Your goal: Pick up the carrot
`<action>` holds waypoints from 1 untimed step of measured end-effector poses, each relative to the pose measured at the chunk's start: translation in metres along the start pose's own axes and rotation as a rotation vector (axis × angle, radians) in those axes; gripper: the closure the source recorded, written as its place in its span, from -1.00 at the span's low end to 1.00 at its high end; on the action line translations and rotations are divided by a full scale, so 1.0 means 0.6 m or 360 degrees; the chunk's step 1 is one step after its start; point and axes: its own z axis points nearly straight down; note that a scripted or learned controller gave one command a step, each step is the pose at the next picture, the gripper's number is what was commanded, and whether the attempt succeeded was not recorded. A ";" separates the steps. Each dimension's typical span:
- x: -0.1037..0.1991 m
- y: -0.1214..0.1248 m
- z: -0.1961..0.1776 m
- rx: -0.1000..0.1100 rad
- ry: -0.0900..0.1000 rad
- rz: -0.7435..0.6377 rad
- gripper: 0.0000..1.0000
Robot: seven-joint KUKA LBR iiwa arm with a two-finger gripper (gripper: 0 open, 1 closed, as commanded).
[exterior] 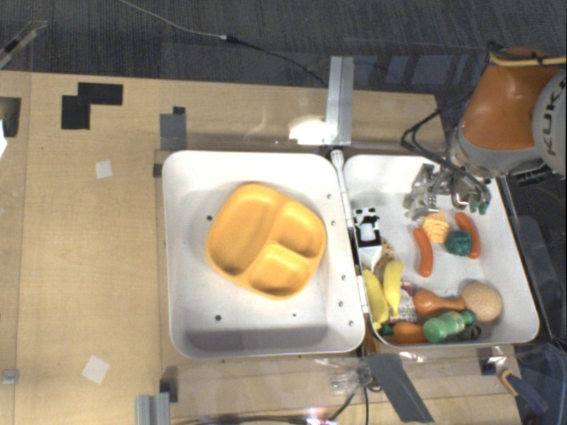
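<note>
- Carrot (468,235): smooth orange taper, long axis running far-to-near, green top at its left.
- Tool (431,189): metallic; whether open or closed cannot be told.
- Right bin (518,264): shallow, white.

partial white lettering, reading "ku", stands on the grey arm (551,104) at the right edge of the view, cut off there. a small black-and-white item (366,225) in the right bin (518,264) bears markings too small to read. no other legible text noted.
</note>
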 end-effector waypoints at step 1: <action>0.045 0.059 0.045 -0.0002 0.0006 -0.0314 1.00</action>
